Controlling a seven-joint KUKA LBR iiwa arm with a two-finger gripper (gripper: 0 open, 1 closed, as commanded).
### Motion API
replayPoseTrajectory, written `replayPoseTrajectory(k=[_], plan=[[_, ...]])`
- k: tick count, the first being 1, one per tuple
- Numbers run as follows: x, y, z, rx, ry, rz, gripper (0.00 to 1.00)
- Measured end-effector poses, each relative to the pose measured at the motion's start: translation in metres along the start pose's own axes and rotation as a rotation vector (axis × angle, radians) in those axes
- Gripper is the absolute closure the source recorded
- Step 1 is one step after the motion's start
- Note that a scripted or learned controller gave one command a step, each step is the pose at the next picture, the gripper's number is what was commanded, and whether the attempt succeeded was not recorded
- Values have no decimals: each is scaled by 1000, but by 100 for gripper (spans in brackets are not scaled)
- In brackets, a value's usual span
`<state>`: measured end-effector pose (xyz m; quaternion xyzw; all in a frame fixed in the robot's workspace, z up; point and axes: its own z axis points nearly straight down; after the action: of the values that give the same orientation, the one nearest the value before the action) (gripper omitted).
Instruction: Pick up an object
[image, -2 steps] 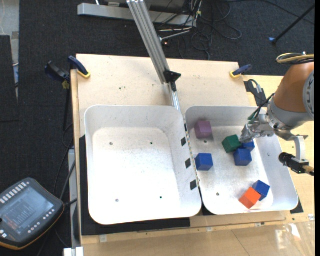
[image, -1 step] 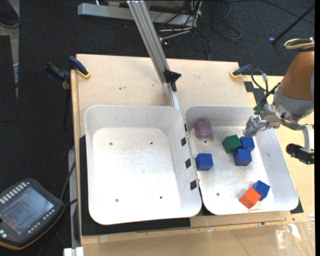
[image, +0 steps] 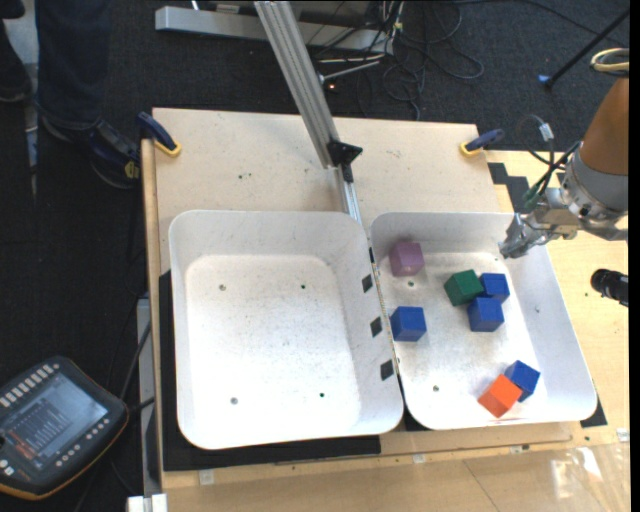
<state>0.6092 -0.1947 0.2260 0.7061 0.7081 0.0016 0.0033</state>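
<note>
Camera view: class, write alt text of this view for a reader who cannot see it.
A robot gripper hangs over the far right edge of the right white bin, which holds a pink block, a green block, four blue blocks and an orange block. The left white bin sits beside it.

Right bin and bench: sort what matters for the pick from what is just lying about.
For the pick:
- gripper
- green block
- pink block
- four blue blocks, one at
- orange block
- right bin

Lying about:
- left bin
- pendant
- clamps
</note>
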Motion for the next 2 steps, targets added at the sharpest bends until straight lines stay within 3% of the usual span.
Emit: replayPoseTrajectory(k=[2], plan=[[105, 5, -14, 6, 5, -5, 100]])
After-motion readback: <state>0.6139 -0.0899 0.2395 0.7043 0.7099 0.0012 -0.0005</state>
